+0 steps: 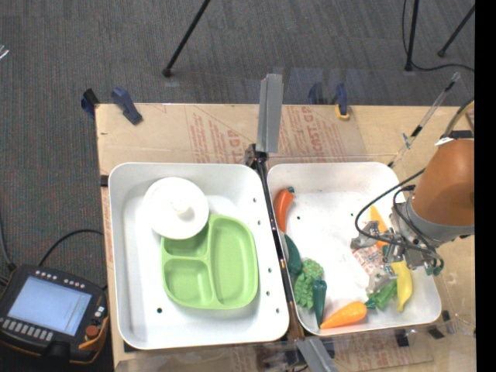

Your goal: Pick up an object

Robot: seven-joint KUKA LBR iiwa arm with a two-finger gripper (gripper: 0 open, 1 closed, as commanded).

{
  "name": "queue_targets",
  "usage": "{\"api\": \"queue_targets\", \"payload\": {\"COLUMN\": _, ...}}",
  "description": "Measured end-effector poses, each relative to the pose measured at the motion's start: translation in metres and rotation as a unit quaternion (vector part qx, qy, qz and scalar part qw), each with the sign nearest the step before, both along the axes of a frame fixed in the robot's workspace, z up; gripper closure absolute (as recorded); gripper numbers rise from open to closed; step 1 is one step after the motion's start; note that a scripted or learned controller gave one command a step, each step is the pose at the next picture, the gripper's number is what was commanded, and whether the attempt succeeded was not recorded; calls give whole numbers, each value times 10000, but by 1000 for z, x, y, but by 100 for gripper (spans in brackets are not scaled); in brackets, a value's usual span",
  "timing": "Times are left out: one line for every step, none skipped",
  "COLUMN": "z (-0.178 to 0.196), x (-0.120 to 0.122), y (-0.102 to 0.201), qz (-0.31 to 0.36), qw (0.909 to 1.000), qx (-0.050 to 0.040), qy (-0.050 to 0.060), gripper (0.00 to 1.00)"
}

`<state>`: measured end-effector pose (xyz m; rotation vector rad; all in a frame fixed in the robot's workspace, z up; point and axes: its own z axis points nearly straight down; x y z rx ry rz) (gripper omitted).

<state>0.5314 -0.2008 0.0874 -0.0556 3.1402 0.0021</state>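
The right bin [333, 180] holds toy food: an orange-red pepper [282, 207] at its left wall, a dark green vegetable [293, 256], a green broccoli piece [308, 276], an orange carrot [345, 314] at the front, a yellow banana [404, 285] and a small green item [381, 295] near the right front. The arm's orange band [448, 186] hangs over the bin's right side, with the gripper [385, 256] low among the items next to the banana. A pale crumpled item [370, 259] lies at the gripper. The wrist hides what lies under it.
The left bin [128, 285] carries a light green divided tray [211, 263] and a white round lid [177, 206] overlapping its upper left corner. A grey post [270, 116] stands behind the bins' shared wall. A teach pendant [48, 307] sits at the lower left.
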Motion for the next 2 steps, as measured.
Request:
{"api": "queue_targets", "payload": {"z": 10, "x": 2, "y": 3, "qz": 39, "qw": 10000, "qx": 14, "qy": -11, "gripper": 100}}
{"api": "queue_targets", "payload": {"z": 0, "x": 24, "y": -5, "qz": 322, "qw": 9995, "qx": 3, "qy": 1, "gripper": 100}}
